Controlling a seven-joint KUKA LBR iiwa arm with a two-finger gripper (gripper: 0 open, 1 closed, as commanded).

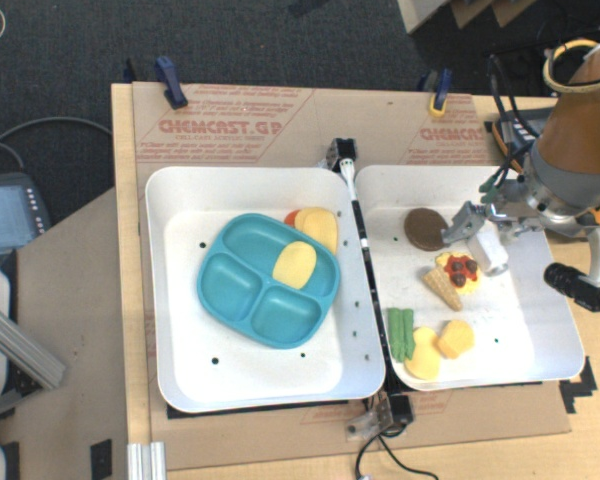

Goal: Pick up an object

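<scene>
The gripper [477, 236] is seen hovering low over the right-hand shallow white plastic bin [540, 363], with its two pale fingers spread apart and nothing caught between them. It is hung just beside the round dark-brown cookie-like disc [424, 228], on that disc's right, and the toy wedge of cake with red berries on top [454, 274] is found just below the disc and directly under the gripper's reach. No grasp has been made yet, it is judged: the task is at the approach, and either the disc or the cake wedge could be the target, the fingers being opened wide presumably so that one of them can be straddled.

Further from the disc, toward the bin's near edge, a green bean-shaped toy [401, 331] and two yellow lumpy toy pieces [439, 351] are laid close together. Across the dividing rim from the disc, in the left-hand white bin [170, 268], a teal compartmented plastic plate [242, 288] is set with a pale yellow oval toy [294, 265] resting on it, and a yellow and red toy [314, 224] is tucked against its far rim. Both bins are carried on the table [140, 138]
</scene>
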